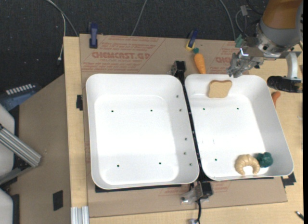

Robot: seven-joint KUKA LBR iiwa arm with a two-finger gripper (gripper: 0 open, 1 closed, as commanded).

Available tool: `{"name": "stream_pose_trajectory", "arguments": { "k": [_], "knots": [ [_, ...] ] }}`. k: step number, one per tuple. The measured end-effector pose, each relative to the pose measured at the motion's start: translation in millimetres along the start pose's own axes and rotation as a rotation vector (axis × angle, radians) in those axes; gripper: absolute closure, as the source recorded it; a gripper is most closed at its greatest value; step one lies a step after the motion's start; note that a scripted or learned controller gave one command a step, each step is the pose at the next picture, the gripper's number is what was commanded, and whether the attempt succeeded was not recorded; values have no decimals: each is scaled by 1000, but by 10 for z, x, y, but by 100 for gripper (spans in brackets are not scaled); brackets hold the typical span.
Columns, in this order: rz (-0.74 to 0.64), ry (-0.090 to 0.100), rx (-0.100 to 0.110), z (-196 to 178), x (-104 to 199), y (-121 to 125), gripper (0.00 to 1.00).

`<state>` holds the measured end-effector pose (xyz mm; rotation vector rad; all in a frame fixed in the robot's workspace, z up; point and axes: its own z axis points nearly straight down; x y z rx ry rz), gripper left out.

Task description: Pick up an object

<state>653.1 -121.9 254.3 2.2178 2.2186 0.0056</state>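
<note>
Single fixed camera, mounted above the desk (pixel 72 122), looking down at a slant. Far enough back to take in both white bins whole: left bin (pixel 96 122) and right bin (pixel 274 122) side by side, mid-frame. Desk's far edge toward the top, near edge at the bottom. Arm (pixel 281 11) entering from upper right.

Two shallow white plastic bins (pixel 139 85) side by side on brown cardboard sheet (pixel 144 52); blue clamps (pixel 93 34) at back edge; grey cables (pixel 48 6) on black backdrop.
</note>
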Motion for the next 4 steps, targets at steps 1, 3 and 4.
{"name": "stream_pose_trajectory", "arguments": {
  "k": [1, 3, 4],
  "knots": [
    [-4, 2, 5, 54, 522, -300, 100],
    [-4, 2, 7, 277, 1497, -705, 100],
    [-4, 2, 7, 378, 1967, -1003, 100]
  ]
}}
